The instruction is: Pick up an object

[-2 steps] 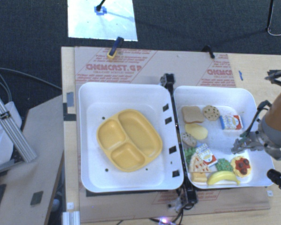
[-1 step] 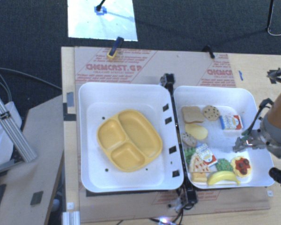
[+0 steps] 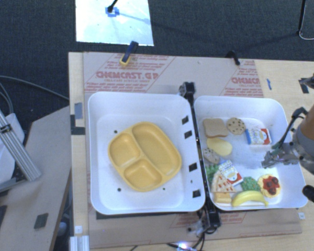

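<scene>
The gripper (image 3: 275, 158) hangs over the right bin (image 3: 275, 107), holding nothing; whether it is open I cannot tell. Just beyond it, toward the far side, lies a small milk carton (image 3: 258, 136), probably light, stiff and smooth, best pinched across its flat sides.

Toy foods (image 3: 235, 161) scattered flat in right bin (image 3: 282, 114): bread, cookies, banana, pizza slice, cartons.

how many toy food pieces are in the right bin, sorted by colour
Brown or tan (slice of bread, two round cookies): 3
Yellow (pale lemon, banana, pizza wedge): 3
Green (leafy pieces): 2
White cartons: 2
Red-topped tart: 1
Total: 11
</scene>
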You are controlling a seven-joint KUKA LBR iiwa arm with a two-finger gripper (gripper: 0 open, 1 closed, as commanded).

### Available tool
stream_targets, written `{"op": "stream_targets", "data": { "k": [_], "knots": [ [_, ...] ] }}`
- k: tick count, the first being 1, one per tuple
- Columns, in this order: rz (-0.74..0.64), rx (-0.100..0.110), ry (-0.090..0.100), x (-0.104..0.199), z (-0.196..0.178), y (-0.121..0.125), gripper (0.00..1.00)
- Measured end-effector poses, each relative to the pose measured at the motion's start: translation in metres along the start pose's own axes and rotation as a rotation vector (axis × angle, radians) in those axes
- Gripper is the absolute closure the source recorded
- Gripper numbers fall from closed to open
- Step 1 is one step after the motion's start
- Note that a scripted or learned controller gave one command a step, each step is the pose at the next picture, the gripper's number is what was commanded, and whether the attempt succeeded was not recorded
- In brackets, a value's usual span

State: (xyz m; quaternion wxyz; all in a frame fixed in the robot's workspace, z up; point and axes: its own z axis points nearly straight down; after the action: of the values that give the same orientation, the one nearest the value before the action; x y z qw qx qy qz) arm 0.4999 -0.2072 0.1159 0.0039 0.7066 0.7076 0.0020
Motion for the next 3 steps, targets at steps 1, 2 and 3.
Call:
{"op": "stream_targets", "data": {
  "k": [1, 2, 3],
  "knots": [
    [-0.001, -0.003, -0.001, 0.0, -0.011, 0.001, 1.0],
    [-0.001, -0.006, -0.001, 0.0, -0.021, 0.002, 1.0],
    [-0.003, -0.009, -0.002, 0.0, -0.031, 0.003, 1.0]
  ]
}}
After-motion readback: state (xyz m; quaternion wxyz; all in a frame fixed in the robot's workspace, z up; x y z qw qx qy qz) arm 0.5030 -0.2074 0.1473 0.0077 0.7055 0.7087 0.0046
